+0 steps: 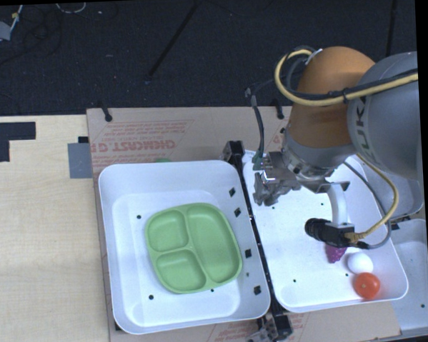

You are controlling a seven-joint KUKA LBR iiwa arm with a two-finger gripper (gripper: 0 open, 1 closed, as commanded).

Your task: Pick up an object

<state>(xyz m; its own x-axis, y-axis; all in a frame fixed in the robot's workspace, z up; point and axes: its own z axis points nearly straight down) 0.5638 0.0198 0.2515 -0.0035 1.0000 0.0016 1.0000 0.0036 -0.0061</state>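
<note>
Gripper (267, 192) hangs over the right bin (306, 298), near its rim at about 10 o'clock, and I cannot tell its state from this view. Nothing is visible in it. The arm (340, 117) comes in from 2 o'clock. At about 4 o'clock in the same bin I see a white ball (360, 263), an orange ball (367, 285) just beside it, and a small purple thing (336, 253), partly behind a black part. A green plate (194, 246) lies flat in the left bin (122, 186).
</note>
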